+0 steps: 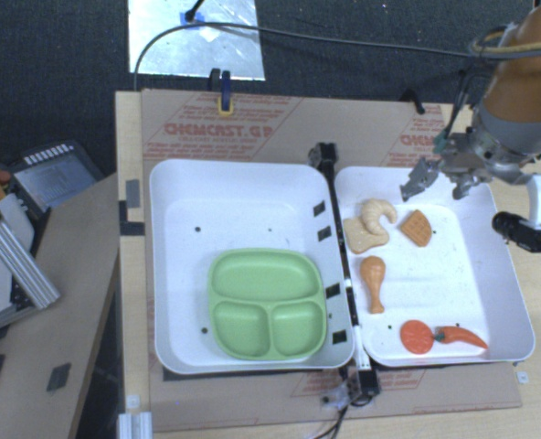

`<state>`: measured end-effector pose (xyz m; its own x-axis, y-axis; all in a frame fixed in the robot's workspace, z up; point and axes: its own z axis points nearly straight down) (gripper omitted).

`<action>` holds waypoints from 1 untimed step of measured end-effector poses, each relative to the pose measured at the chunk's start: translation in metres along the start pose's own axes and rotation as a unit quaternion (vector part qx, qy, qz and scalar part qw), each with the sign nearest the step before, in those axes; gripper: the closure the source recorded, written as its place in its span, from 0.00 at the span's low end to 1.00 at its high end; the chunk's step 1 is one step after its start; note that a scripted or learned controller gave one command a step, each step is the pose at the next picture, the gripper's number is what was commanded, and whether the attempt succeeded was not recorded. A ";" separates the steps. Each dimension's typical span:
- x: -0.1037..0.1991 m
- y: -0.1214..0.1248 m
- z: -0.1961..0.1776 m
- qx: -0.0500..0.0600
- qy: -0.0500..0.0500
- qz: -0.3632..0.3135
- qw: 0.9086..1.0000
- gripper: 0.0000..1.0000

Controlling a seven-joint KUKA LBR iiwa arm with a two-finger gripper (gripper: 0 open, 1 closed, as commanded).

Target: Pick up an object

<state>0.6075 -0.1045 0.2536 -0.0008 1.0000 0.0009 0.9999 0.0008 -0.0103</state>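
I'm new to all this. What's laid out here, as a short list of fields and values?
left bin: holds a green divided plate
right bin: holds toy food
near its far end: a pale croissant and a waffle-like orange piece
middle: a chicken drumstick
near edge: a tomato beside a carrot
arm: reaches in from the right
gripper: open, above the right bin's far edge, holding nothing
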 end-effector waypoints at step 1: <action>0.000 0.002 -0.006 -0.006 -0.001 -0.001 1.000 0.00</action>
<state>0.6097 -0.1043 0.2599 -0.0027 1.0000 -0.0004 1.0000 0.0027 0.0016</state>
